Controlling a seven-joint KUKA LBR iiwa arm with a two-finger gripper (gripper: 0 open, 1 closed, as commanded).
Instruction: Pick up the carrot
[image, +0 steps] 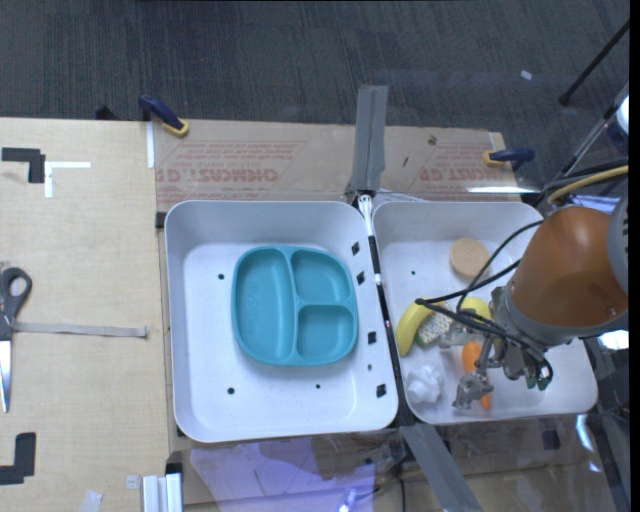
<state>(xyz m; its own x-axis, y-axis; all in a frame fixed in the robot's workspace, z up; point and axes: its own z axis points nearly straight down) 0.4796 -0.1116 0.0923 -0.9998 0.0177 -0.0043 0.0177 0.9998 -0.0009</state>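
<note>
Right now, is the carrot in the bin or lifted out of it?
In the bin. The carrot lies on the floor of the right bin, partly hidden behind the hand, beside the banana. Whether the hand grips it: cannot tell.

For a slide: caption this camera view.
Tool low over carrot in right bin; teal tray in left bin.

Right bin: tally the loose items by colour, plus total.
Yellow: 1, banana
Orange: 1, carrot, partly behind the gripper
Tan: 1, round flat piece
White: 1, crumpled lump
Total: 4 in the right bin
</note>
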